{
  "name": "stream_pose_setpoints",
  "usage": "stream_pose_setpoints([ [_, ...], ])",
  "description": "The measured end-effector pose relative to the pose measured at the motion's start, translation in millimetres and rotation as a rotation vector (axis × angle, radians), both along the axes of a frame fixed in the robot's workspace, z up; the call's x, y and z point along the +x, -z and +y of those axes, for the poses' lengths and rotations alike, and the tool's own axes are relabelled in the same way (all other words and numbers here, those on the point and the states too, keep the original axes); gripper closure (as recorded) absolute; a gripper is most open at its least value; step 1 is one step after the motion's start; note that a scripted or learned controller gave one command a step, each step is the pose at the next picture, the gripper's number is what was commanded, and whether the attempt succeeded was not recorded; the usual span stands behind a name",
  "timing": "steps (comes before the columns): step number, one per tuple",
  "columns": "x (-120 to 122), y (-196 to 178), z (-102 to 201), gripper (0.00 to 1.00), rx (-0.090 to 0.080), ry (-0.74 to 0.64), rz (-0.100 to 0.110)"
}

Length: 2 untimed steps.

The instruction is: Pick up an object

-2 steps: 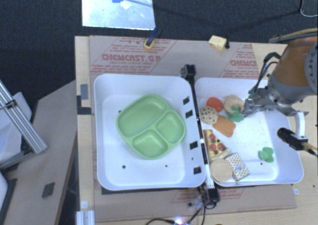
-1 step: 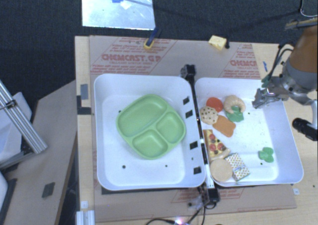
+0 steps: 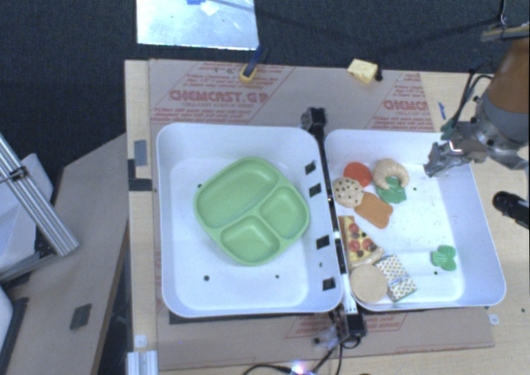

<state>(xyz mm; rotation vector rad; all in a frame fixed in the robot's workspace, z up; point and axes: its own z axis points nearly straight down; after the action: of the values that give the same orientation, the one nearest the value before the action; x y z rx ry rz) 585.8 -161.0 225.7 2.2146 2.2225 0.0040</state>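
Note:
Toy foods lie in the right bin [image 3: 472, 224]: a red tomato [image 3: 358, 173], a beige donut [image 3: 389, 173], a green piece [image 3: 392, 193], a chocolate-chip cookie [image 3: 347, 192], an orange piece [image 3: 373, 210], a pizza slice [image 3: 357, 241], a round tan disc [image 3: 369, 284], a small patterned packet [image 3: 397, 276] and a green item [image 3: 445, 257]. My gripper [image 3: 440, 159] hangs over the bin's upper right part, to the right of the donut and apart from it. Nothing shows between its fingers.
The left bin [image 3: 178, 199] holds a green divided plate [image 3: 252, 210]. A black divider [image 3: 325, 199] runs between the bins. A yellow block [image 3: 362, 70] lies on the cardboard behind them. A silver sheet [image 3: 195, 1] lies at the far back.

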Motion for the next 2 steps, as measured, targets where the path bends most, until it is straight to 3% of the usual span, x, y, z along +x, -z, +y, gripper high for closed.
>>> stream_pose_setpoints([
  [2, 27, 16, 99, 1.0, 0.003, -0.006, 0.002],
])
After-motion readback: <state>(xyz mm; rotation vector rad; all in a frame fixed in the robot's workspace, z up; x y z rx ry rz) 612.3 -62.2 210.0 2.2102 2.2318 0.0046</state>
